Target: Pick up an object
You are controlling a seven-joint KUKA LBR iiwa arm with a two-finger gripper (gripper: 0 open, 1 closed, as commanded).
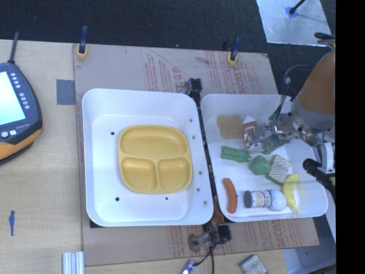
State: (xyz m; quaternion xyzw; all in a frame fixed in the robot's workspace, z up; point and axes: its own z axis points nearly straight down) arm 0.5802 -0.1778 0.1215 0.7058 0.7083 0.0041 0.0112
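The right bin (228, 104) holds several small objects. A brown flat piece (229, 127) lies at its back left, with a small orange-and-white carton (249, 133) beside it. Further forward are a green pod (235, 153), a green lump (259, 165), a checkered piece (279, 168), a yellow banana (291, 190), a red sausage (230, 194) and a small bottle (264, 199) lying on its side. My gripper (270, 137) is down in this bin, just right of the carton and over a small dark object (268, 146). The arm hides what lies beneath it.
The left bin (97, 153) carries a yellow divided plate (154, 157). A handheld pendant (17, 110) lies at the bench's left edge. Clamps (82, 49) hold the cardboard sheet at the back. The arm's grey and orange body (316, 96) fills the right bin's back right corner.
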